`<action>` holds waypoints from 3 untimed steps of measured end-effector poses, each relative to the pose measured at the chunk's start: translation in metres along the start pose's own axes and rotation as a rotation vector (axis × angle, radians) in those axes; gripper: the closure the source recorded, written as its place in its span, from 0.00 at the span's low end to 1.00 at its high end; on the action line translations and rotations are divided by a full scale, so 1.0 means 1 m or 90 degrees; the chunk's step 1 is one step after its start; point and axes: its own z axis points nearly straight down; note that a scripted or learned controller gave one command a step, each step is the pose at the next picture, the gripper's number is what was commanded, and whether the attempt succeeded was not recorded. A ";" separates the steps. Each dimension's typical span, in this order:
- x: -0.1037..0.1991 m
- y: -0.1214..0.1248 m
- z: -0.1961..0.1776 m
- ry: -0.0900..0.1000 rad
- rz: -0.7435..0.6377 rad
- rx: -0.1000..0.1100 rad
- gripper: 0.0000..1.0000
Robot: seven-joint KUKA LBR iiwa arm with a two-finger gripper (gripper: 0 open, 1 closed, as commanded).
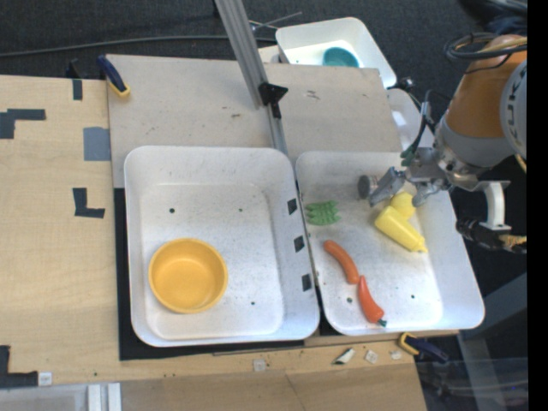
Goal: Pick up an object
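There are two white bins: the left bin (137, 178) holds one yellow bowl (187, 274) in its lower left, and the right bin (454, 306) holds four things, one yellow block (401, 227) in the upper right part, one green toy (323, 213) by the left wall, one orange sausage (342, 261) in the middle and one carrot (371, 302) just below it. The gripper (401, 188) hangs right over the top of the yellow block, and I cannot tell if it is open or closed because it is small and blurry. The bins sit on a wooden bench (51, 255) with dark tape marks, a white tub (304, 41) with something blue sits at the top, and a grey pole (244, 41) leans across the top middle.
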 end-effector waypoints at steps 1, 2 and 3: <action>0.005 -0.002 0.049 0.000 0.001 0.000 0.00; 0.001 0.005 0.095 -0.003 0.002 -0.008 0.00; 0.003 0.003 0.091 0.000 0.000 0.001 1.00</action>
